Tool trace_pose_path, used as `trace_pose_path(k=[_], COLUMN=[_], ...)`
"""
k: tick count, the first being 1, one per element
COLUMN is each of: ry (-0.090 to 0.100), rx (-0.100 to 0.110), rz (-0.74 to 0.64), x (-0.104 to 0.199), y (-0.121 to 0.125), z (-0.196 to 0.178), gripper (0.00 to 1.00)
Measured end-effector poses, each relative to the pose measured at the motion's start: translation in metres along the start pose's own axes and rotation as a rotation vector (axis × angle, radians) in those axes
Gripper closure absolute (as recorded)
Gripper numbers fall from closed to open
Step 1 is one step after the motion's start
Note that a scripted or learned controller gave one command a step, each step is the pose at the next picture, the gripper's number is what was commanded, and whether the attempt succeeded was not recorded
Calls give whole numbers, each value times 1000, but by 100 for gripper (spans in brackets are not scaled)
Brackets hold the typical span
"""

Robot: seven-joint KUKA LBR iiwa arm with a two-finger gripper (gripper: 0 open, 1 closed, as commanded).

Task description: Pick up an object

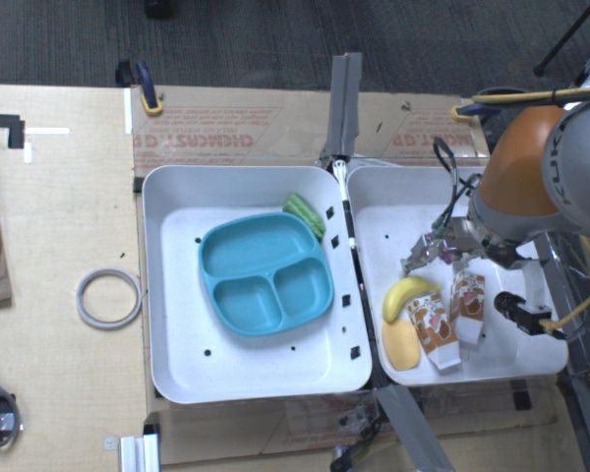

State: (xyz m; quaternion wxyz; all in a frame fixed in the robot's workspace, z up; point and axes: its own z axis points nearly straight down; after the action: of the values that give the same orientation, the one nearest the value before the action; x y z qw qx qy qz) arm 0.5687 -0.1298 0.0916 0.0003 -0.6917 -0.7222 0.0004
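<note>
Banana, yellow and curved [407, 295], lies in the right white bin [374, 264], long axis running near-left to far-right, its far tip just near-left of the tool [435, 249]. Tool hangs above the bin floor, nothing between its fingers; spread cannot be told. Two printed cartons [450, 318] sit right of the banana.
</note>
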Motion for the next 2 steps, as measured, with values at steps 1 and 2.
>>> trace_pose_path(k=[1,2], ry=[1,1], rx=[2,0], rz=[88,165], x=[-9,-25], y=[-93,-92], z=[1,0], gripper=[0,0])
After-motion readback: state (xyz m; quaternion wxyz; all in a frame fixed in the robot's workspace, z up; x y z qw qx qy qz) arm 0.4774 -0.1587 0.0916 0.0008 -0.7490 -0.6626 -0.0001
